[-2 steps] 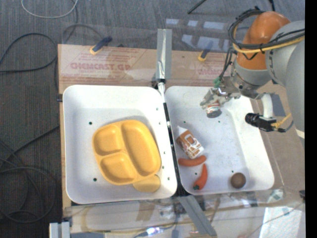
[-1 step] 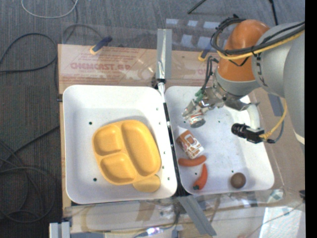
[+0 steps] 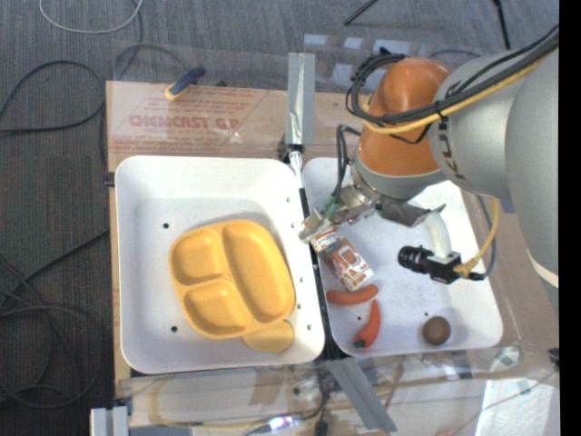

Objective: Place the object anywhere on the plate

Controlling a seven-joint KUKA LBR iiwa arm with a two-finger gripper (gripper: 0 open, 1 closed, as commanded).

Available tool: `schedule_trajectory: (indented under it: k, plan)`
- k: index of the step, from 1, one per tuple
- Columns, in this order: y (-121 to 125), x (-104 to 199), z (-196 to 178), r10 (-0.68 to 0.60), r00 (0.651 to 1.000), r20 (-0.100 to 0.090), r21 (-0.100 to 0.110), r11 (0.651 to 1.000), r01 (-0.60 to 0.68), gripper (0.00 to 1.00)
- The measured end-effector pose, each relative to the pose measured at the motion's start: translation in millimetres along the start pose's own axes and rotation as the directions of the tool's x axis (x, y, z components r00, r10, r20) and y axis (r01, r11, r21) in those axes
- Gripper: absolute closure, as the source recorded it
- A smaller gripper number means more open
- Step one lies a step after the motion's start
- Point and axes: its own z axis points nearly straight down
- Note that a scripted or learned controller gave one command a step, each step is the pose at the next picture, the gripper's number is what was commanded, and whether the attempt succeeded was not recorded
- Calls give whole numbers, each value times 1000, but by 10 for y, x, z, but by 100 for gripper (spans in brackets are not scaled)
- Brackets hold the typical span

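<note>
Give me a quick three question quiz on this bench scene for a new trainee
1. True or false: the yellow plate lies in the left bin.
2. Which sits nearest the right bin's front right corner? A) sausage B) brown ball C) snack packet
3. Fill in: the chili pepper lies just in front of the ____.

Key: 1 true; 2 B; 3 sausage.

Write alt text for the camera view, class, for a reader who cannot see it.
A grey robot arm with an orange band reaches from the right over the right bin, above a small packet, a sausage, a chili pepper and a brown ball. The left bin holds a yellow divided plate.
</note>
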Motion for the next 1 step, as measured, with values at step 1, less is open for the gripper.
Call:
schedule_trajectory:
  k: [1]
  plan:
    - [62,884,2,-217,976,-1,1,976,217,100]
